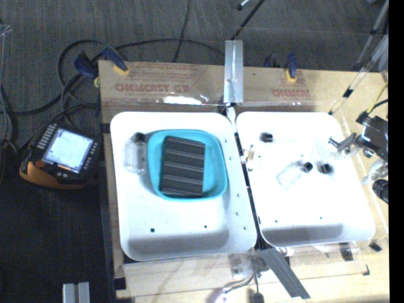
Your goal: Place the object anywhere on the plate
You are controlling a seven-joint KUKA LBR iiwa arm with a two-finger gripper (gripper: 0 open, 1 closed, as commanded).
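A blue plate (216, 172) lies in the left bin (177, 232). A dark grey ribbed block (183, 165) rests flat on the plate, covering most of its middle. A clear bottle with a black cap (134, 150) lies just off the plate's left rim. My gripper (346, 143) hangs at the far right edge of the right bin (315, 219), well away from the plate, with nothing visibly in it.
In the right bin are a small black piece (266, 137) near the back, two small black pieces (307, 166) (325, 168) near the middle, and a clear item (289, 176) beside them. A metal divider (234, 74) stands behind the bins.
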